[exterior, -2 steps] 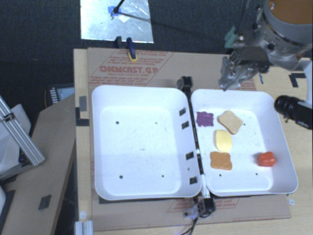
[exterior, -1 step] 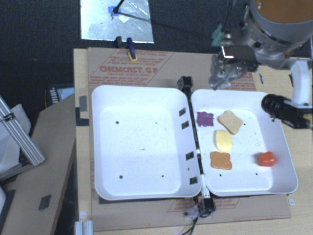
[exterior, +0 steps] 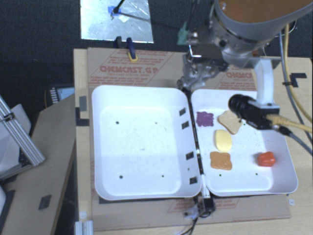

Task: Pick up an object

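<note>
Grey arm [exterior: 259, 9] looms over two white bins [exterior: 139, 143] on cardboard [exterior: 132, 67]; gripper [exterior: 195, 80] at their rear edge, jaw state unclear. Foil sheet [exterior: 116, 12] behind.

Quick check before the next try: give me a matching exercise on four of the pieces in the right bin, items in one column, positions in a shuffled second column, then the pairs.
Items:
1. purple piece
2. yellow piece
3. orange piece
4. red piece

Places in the right bin:
A. nearest the bin's right side, apart from the rest
B. by the centre divider, farthest back of the four
C. in the middle of the column, between the other two
D. front of the column, just below the yellow one

Pairs: 1-B, 2-C, 3-D, 4-A
</note>
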`<state>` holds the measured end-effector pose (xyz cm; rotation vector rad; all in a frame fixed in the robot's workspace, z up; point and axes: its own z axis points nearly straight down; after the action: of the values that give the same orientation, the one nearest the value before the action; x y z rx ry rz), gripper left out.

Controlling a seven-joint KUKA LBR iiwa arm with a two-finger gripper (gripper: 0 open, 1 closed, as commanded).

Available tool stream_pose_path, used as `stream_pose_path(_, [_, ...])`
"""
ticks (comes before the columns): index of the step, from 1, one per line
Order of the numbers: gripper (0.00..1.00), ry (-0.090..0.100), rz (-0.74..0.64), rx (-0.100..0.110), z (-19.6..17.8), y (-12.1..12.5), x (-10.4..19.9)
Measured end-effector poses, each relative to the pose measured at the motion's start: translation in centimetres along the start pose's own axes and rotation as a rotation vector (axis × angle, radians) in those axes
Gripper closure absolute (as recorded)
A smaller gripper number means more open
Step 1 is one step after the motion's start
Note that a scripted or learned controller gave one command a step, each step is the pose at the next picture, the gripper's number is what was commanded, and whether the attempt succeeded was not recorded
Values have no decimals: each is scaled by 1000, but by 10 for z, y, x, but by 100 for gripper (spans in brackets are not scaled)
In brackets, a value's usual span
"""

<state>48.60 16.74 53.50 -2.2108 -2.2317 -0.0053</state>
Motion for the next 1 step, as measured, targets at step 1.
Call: stream_pose_path(1, [100,-1,2,0,0,13,40])
